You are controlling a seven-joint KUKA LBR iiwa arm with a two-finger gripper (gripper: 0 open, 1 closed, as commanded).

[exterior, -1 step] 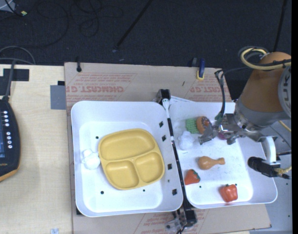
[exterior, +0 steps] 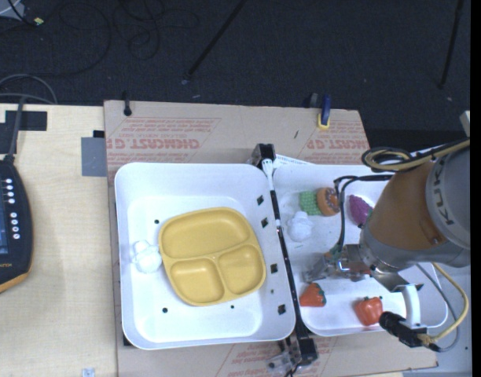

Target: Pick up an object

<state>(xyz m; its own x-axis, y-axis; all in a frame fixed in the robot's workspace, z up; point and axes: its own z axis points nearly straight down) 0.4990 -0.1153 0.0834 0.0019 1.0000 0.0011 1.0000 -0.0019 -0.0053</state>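
Gripper (exterior: 317, 272) low in right bin (exterior: 358, 332), finger state unclear, just above red toy (exterior: 312, 295).

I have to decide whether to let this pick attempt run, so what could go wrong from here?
1. The claw sits low in the right bin, just above a red toy; it may nudge the toy aside rather than grip it.
2. The small pieces lie close together, a white one near a green one, so a descent could catch two.
3. The claw is near the divider between the bins and might clip it.
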